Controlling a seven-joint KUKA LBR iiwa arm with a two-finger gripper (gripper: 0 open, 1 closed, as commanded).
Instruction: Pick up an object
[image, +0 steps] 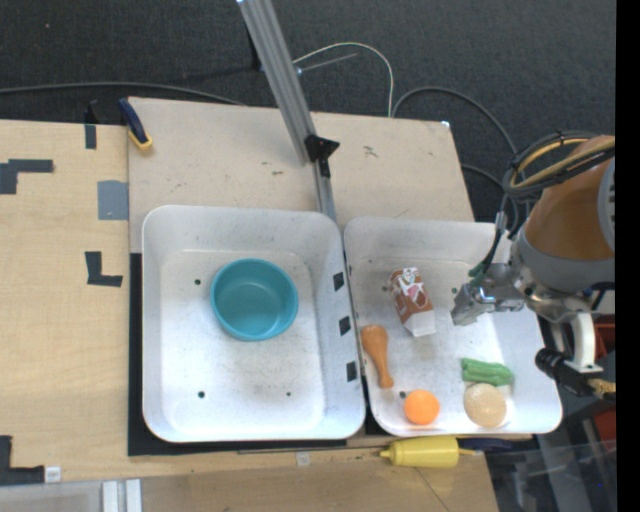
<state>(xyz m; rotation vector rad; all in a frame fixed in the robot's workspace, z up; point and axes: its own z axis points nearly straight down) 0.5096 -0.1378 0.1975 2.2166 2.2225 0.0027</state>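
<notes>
the task names no single thing, so the likely candidates are the items in the right bin. nearest the pincer is a small brown and white carton with a red mark, lying tilted near the middle of that bin. below and left of it lies a tan drumstick-shaped toy, its thin end pointing toward the front wall. along the front edge sit an orange ball and a pale cream ball, well apart from each other, with a green pod-like piece just above the cream one.

the pincer hangs over the right part of this bin, beside the carton but not touching it; whether its tips are apart or together cannot be told, and nothing shows between them.

both bins are shallow, white and speckled with dark scuffs, set side by side on a pale wooden counter marked with dark tape pieces. dark carpet lies beyond, crossed by cables.

the left bin carries a teal bowl, upright. a yellow bottle lies on its side just outside the right bin's front wall. a grey metal pole slants down to the gap between the bins.
</notes>
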